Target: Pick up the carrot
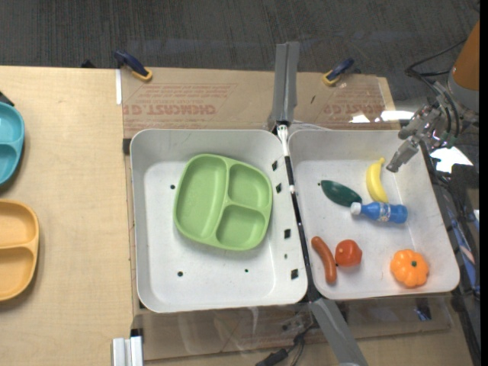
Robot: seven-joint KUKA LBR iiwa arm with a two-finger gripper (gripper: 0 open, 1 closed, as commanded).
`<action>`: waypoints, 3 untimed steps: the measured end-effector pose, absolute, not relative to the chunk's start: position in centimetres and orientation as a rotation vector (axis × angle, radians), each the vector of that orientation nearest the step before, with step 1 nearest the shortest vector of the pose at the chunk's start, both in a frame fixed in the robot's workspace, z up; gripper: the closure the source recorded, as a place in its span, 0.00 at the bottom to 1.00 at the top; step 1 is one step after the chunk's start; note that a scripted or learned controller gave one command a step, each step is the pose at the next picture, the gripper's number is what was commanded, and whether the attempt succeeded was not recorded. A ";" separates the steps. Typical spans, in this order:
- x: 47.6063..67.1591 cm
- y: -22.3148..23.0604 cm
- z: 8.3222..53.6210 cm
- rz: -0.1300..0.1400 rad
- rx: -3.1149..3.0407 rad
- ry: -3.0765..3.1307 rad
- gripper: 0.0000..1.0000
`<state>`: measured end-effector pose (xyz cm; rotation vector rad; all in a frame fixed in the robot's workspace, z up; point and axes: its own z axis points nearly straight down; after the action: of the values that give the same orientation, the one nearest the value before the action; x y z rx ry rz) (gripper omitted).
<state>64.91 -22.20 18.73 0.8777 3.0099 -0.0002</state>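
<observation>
Carrot [324, 260] lies near-left in right bin [446, 227], long axis running near-far, beside tomato [348, 254]; gripper [401, 157] hovers far-right by banana [374, 180], can't tell its grip state

The scene is evenly and brightly lit from above, with soft, short shadows under the green plate [224, 202] and the toys in the right bin [437, 204]. Strong glare burns out a patch of cardboard [366, 117] behind that bin, and another white patch sits near the hand [398, 162]. The hand looks slightly blurred; the bench [69, 166] and bins are reasonably sharp.
</observation>
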 end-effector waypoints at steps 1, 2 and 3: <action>62.5 -20.2 9.2 0.002 0.419 3.111 0.00; 60.1 -18.8 29.9 -0.001 0.806 3.029 0.00; 56.8 -14.6 38.0 0.000 0.828 3.025 0.00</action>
<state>56.84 -14.59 38.01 0.8279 3.0250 -0.0004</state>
